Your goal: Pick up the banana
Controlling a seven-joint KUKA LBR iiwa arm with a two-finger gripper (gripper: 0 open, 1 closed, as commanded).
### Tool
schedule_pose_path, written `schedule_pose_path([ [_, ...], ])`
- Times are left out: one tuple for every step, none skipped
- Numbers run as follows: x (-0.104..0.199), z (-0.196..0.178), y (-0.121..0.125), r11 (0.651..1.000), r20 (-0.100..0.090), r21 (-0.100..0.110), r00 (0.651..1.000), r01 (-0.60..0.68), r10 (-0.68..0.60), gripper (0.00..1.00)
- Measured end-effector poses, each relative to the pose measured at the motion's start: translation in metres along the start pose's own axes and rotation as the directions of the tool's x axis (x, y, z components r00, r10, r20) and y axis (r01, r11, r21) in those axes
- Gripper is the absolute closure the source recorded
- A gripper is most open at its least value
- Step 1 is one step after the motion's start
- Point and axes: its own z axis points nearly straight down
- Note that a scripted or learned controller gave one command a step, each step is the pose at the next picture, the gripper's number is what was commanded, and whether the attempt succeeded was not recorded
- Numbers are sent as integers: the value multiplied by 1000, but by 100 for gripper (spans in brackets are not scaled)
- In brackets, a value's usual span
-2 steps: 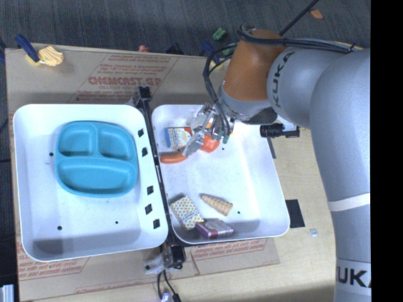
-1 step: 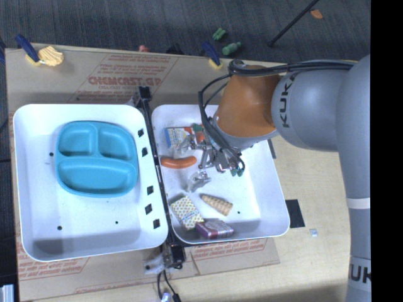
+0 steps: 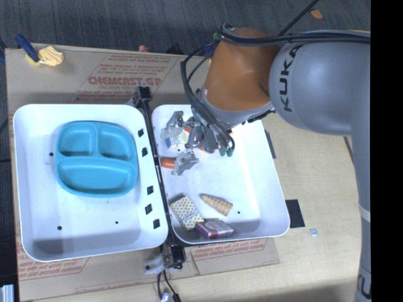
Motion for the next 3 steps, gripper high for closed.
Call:
schedule_pose_path([
  [106, 2, -1, 992, -7, 1, 992, -128, 128, 0],
  [104, 2, 58, 962, -8, 2, 962, -271, 271, 0],
  [103, -8, 58, 963, -6, 2, 963, -269, 269, 100],
])
